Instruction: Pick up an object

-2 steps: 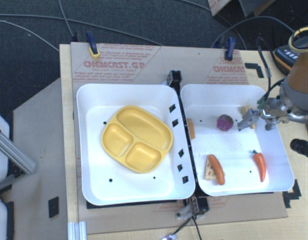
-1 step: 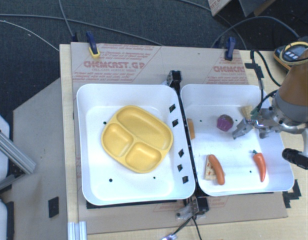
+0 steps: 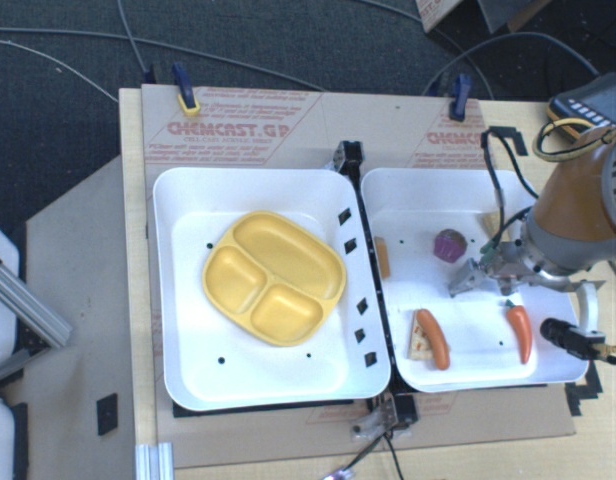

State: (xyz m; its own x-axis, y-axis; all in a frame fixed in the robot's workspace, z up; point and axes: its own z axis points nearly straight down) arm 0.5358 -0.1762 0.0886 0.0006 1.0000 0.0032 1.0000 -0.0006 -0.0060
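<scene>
Red printing on the brown board (image 3: 238, 128) under the bins reads roughly "CHEMCAST GP", repeated faintly at the far right; the smaller lines beneath are too blurred to read. Two blue clamps (image 3: 185, 88) pin the board's far edge to the table.

The jaws (image 3: 466, 280) hang low in the right bin (image 3: 408, 198), but their tips blur against the white floor, so whether they are spread or pressed together cannot be told; nothing shows between them. Just beyond them lies a purple object (image 3: 449, 245), and nearer the camera a hot dog (image 3: 429, 337). To their right is an orange carrot (image 3: 520, 331), close under the wrist. Well to their left, in the left bin (image 3: 178, 268), sits a yellow divided plate (image 3: 274, 276). The arm's upper part is cut off at the right.
</scene>
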